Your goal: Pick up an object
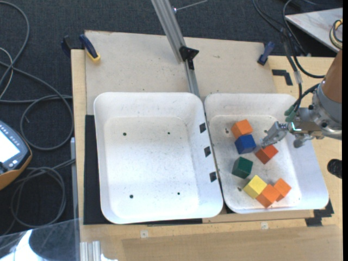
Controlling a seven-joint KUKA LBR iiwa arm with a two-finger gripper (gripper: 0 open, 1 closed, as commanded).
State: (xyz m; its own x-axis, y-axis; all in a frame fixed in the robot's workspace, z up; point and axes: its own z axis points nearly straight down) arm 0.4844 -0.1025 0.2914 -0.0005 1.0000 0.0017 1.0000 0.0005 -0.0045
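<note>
The right bin [304, 173] holds several small blocks. An orange cube [242, 128] lies at the back with a blue cube [245, 143] touching its near side. A red block [266, 154] sits right of the blue one, and a green block [242, 167] lies in front. A yellow block [254, 186] and an orange block [274, 192] rest near the front rim. My gripper [286, 137] hangs over the bin's right half, just above and right of the red block. It is open, with its left finger [273, 134] close to the red block and nothing between the fingers.
The left bin [109, 145] stands beside the right one. A slanted metal bar [174, 31] rises from the back of the bench between the bins. Blue clamps [88, 47] hold the board's rear corners. Cables lie on the floor at left.
</note>
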